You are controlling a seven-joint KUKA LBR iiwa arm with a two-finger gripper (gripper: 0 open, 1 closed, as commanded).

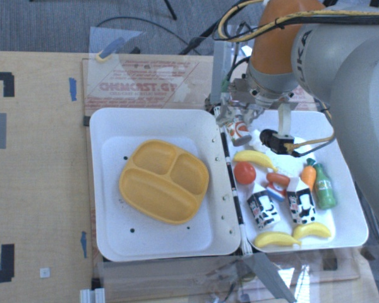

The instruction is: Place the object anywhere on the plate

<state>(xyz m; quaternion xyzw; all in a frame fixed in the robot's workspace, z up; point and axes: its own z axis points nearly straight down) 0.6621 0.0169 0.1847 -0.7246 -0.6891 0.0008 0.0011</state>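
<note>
Plate (164,182), yellow with three compartments, sits mid left bin (101,169) with nothing on it, so the placing is not yet done. All the loose items lie in the right bin (348,223): a banana (256,159) at the far side, a tomato (244,172) just left of a red sausage (278,179), a carrot (309,174) touching a green bottle (325,191), two cow-print cartons (263,208) side by side, and two more bananas (294,235) along the near edge. Gripper (235,113) hangs over the far-left corner of the right bin, close to the wall between the bins. Just beneath it lies a small white and orange piece (240,130); probably the object meant, though too small and too hidden to name. Cannot tell whether the gripper is parted or closed, nor whether it has that piece; no item is plainly seen in its grasp. Judgement: early stage, at or about the pick. Left to do: secure one item, lift, carry left over the dividing wall, set down anywhere on the plate.
</note>
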